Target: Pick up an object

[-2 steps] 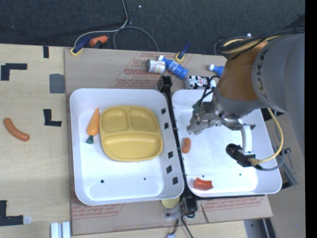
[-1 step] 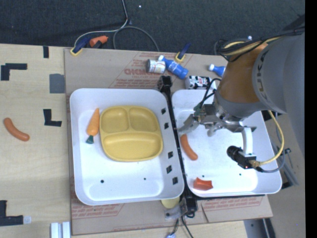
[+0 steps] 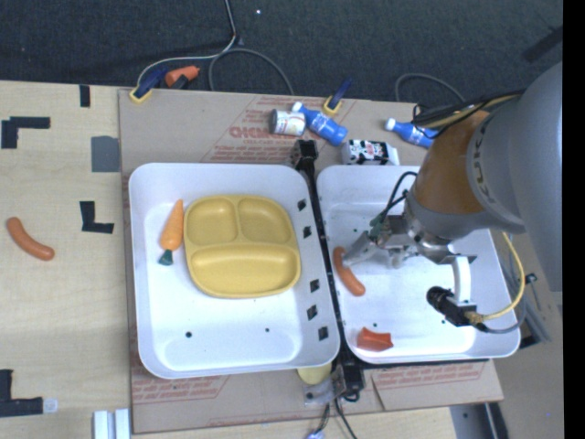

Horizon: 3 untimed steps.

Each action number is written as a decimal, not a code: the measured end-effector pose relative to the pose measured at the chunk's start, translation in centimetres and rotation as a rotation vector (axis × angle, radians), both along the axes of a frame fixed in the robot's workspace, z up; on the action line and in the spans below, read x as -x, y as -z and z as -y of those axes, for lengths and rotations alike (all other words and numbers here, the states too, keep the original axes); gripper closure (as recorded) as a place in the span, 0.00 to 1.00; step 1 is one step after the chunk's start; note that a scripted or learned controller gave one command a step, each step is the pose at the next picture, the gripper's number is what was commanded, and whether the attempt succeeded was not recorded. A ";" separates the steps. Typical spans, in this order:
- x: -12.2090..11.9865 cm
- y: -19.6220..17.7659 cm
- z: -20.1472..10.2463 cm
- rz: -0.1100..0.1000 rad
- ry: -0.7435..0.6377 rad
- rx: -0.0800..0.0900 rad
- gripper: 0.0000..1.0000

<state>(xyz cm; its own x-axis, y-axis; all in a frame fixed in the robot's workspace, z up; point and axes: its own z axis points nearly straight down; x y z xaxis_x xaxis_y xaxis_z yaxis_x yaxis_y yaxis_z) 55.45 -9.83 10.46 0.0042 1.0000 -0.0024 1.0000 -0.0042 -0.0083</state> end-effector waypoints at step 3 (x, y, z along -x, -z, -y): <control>0.1 0.7 0.8 0.009 -0.012 -0.002 0.00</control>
